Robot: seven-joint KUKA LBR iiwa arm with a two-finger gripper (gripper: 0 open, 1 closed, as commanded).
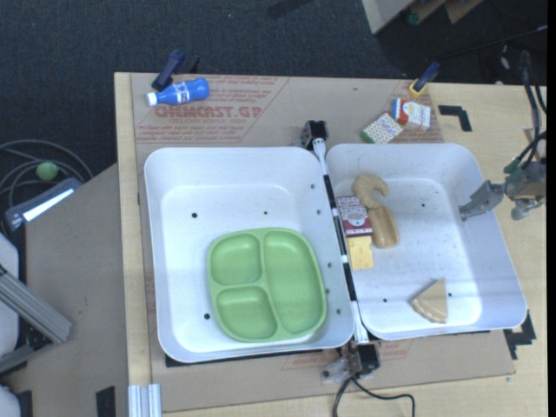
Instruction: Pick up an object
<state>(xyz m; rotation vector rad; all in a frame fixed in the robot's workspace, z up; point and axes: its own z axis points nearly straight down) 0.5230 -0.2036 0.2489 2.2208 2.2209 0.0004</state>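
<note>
With the gripper [483, 200] at the right bin's [486, 259] right edge, its state not to be told, the wedge [431, 302] is best approached from directly above.

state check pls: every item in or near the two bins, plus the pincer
green tray: flat in left bin, upright, compartments bare
tan curved piece: lying in right bin
red-label packet: lying at right bin's left wall
yellow block: lying below the packet
tan wedge: lying near right bin's front
blue bottle: on its side, outside the bins
pincer: over right bin's right edge, holding nothing visible
</note>
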